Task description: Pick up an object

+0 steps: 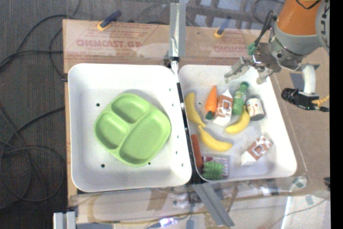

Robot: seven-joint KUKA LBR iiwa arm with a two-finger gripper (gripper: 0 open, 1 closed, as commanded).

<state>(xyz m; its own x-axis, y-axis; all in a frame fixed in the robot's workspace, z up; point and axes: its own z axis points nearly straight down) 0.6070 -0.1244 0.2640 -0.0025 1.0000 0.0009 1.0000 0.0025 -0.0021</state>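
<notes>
My gripper (248,72) hangs over the back edge of the right bin (284,137). Its fingers are spread open with nothing between them. Just below it stands a green bottle (239,97), with a carrot (211,100) to its left and a small can (255,109) to its right. A white carton (223,110) lies between the carrot and the bottle. Three bananas lie in the bin: one along the left wall (189,108), one under the can (239,124), one in the middle (215,142).
The left bin (80,115) holds a green divided plate (133,128). At the front of the right bin are a red stick-like item (196,150), a green packet (214,168) and another small carton (256,149). Cables lie on the floor behind and left.
</notes>
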